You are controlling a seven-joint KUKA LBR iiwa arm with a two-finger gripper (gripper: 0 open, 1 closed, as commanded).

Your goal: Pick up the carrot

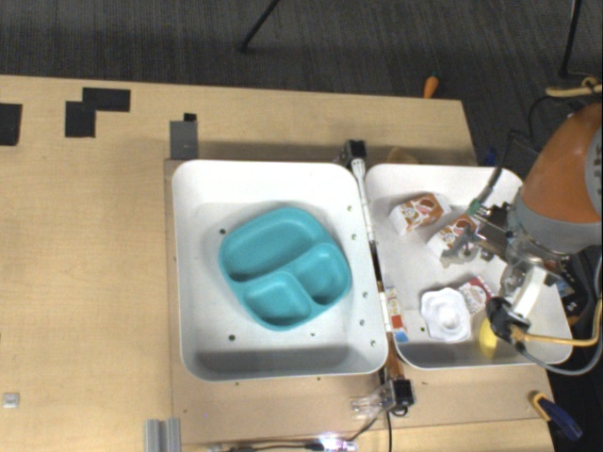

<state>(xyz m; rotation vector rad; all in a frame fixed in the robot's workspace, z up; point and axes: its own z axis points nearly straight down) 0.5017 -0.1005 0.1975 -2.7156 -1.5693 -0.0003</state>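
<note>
My gripper hangs low over the middle of the right bin, reaching in from the right below the arm's orange band. Its tip is right at a crumpled silver and red packet, and I cannot tell whether it touches it. A brown and white snack packet lies just up and left of the gripper. Nothing in the right bin reads clearly as a carrot. A small orange object sits beyond the bench's far edge.
A teal divided plate lies in the left bin. In the right bin, near the front, are a white cup, a red and white wrapper and a yellow item. Cables hang by the arm's wrist.
</note>
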